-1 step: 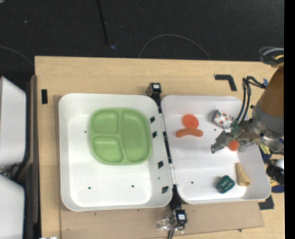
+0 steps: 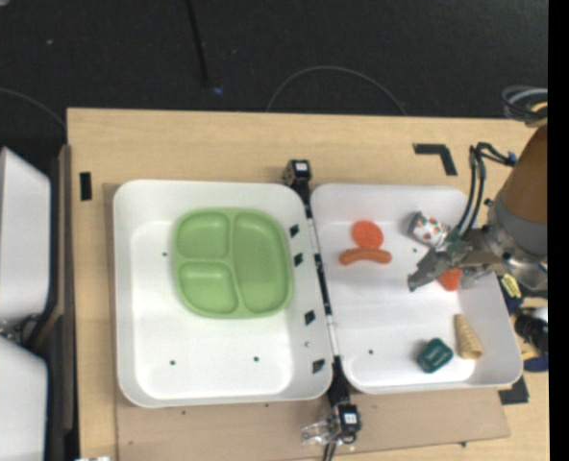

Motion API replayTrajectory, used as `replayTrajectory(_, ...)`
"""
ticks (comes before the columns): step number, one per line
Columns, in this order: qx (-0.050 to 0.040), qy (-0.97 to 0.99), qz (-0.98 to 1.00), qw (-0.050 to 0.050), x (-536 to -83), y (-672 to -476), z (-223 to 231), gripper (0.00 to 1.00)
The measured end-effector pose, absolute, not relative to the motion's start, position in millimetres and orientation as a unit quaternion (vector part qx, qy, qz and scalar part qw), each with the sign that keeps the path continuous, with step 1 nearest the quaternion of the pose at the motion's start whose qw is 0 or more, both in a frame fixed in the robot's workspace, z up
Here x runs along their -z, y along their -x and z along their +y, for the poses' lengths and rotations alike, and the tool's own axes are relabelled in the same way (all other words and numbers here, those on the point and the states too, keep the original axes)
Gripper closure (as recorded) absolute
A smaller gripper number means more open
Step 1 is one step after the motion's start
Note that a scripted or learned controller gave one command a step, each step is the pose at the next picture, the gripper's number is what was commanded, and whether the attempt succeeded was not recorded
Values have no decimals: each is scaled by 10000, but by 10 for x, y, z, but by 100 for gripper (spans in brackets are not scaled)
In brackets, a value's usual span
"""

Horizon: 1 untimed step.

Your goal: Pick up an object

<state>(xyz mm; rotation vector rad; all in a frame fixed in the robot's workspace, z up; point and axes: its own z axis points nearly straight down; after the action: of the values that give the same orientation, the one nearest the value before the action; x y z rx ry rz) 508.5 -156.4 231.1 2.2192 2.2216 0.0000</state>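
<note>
Here the end effector (image 2: 436, 270) sits low in the right bin (image 2: 390, 358), beside a small orange object (image 2: 449, 279); finger state cannot be told. Orange toy (image 2: 365, 243), green block (image 2: 434, 355), cone (image 2: 469, 335) lie apart. Green plate (image 2: 234, 261) in left bin (image 2: 145, 353).

The pale wooden surface (image 2: 217, 142) under my arm carries two shallow white bins, left bin (image 2: 136, 353) touching right bin (image 2: 390, 363).

Green divided plate (image 2: 234, 261) in left bin (image 2: 140, 353); wooden bench (image 2: 188, 142); black cables (image 2: 193, 32) behind.
</note>
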Motion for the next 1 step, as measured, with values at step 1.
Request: replayTrajectory(1, 15, -7072, 7070, -16, -1722, -5028, -1502, 0)
